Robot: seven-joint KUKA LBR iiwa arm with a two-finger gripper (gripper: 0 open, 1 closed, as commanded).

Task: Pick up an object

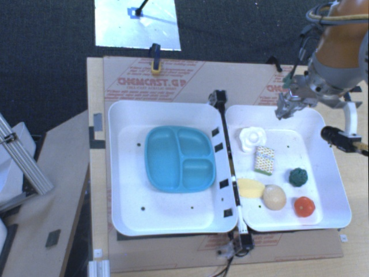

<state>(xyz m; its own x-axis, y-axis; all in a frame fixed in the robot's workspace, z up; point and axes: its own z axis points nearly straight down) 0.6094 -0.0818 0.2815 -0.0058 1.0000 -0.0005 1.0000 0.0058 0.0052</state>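
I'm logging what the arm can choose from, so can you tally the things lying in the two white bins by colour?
Blue: 1, the divided plate in the left bin
White: 1
Patterned green and white: 1
Dark green: 1
Yellow: 1
Tan: 1
Red-orange: 1
Total: 7, six of them in the right bin

Open floor in right bin [331, 172], along far-right side.
Crowded toward the divider: white piece [252, 138], patterned block [264, 160], yellow piece [251, 188], tan ball [274, 197], green [298, 177], red [304, 206].
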